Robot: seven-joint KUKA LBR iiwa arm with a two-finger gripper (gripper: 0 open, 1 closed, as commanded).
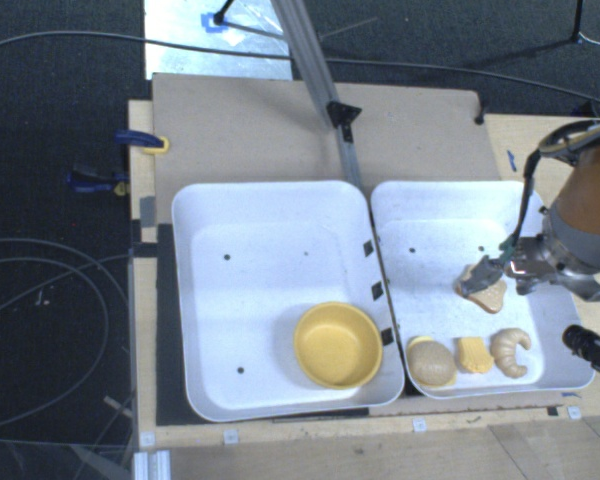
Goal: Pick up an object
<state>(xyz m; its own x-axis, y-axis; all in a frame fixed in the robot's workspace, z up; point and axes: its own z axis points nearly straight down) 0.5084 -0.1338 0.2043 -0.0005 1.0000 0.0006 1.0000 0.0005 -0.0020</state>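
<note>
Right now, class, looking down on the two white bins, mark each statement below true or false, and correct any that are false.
1. The yellow bowl sits in the left bin. True.
2. The bowl lies at the far edge of its bin. False: it sits near the bin's near right corner.
3. The croissant lies in the right bin, along its near edge. True.
4. The yellow block lies between the round bread roll and the croissant. True.
5. The gripper hangs over the left bin. False: it is over the right bin, just above a pale piece of food.
</note>
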